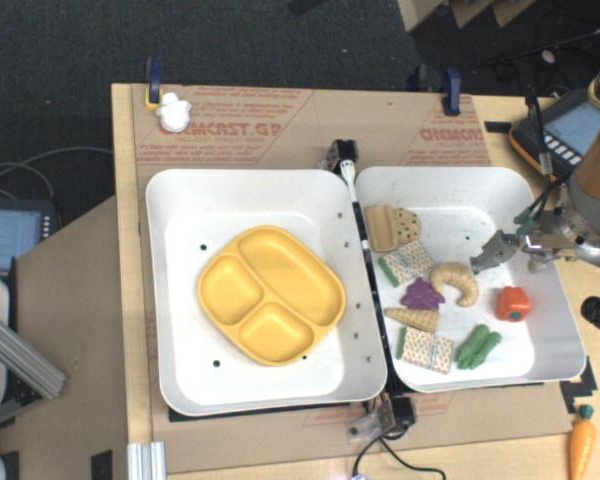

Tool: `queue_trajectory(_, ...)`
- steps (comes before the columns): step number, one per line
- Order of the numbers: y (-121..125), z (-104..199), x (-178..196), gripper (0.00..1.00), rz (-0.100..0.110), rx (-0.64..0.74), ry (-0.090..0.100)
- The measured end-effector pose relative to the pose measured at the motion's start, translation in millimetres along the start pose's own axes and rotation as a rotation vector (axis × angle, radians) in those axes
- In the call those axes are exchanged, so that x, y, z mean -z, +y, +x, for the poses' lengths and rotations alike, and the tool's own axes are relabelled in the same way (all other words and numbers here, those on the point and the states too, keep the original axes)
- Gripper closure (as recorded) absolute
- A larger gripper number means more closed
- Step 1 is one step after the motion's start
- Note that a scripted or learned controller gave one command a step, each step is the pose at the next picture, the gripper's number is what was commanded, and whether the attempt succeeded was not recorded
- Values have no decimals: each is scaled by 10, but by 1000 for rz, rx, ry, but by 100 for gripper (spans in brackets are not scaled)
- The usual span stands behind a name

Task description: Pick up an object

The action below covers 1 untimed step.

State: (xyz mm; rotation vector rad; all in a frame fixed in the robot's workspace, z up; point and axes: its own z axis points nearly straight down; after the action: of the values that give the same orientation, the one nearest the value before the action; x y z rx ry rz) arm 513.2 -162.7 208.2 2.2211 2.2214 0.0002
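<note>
Your gripper (492, 252) hangs over the right bin (550, 353), just above the croissant (456, 281), but whether it grips anything you can't tell. Around it lie a tomato (512, 303), grapes (421, 294), crackers (426, 350) and green beans (477, 346). The left bin (180, 368) holds a yellow divided plate (270, 294).

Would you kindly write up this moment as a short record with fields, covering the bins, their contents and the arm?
left bin: holds a yellow divided plate
right bin: holds toy foods
toy foods: croissant, purple piece, cone, red pepper, green beans, two crackers, toast slice
gripper: above the right bin, beside the croissant, nothing seen held
outside the bins: white lump at the bench's far left corner, carrot at near right
</note>
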Motion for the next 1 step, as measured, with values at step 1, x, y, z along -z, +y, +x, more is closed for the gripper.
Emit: queue_trajectory(1, 289, 182, -1258, 0, -3, 1, 1)
